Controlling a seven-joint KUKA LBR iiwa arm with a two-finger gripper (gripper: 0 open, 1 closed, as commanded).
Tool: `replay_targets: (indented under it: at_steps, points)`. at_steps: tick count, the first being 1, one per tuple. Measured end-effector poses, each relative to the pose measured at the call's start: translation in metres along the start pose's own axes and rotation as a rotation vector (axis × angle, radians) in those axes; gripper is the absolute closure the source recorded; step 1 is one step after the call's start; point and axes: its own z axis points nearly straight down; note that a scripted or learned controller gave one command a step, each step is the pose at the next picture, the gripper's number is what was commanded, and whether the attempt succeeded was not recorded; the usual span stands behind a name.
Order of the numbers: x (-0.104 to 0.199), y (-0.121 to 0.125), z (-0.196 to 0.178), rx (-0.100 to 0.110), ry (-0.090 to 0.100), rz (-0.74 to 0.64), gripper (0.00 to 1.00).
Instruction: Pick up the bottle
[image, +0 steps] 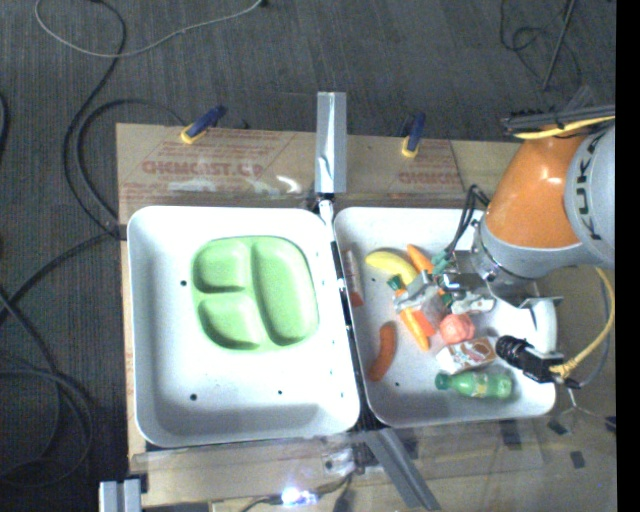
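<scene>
The arm's hand (447, 287) hangs low over toy food in the right bin (540, 405); its grip cannot be made out. The green bottle (474, 383) lies ungrasped near the front wall, so the approach must shift frontward.

The bottle (474, 383) lies in the right bin (372, 396), tray (256, 291) in the left bin (160, 400).

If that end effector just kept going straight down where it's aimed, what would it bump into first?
Probably the pile of toy food under it: the end effector hangs over the orange carrot, not the green bottle. Depth is hard to judge from above.
</scene>
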Motion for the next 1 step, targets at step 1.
replay_targets:
  at_steps: [1]
  points:
    - [0.0045,-0.0284,0.0154,0.001,0.000,0.174,0.00]
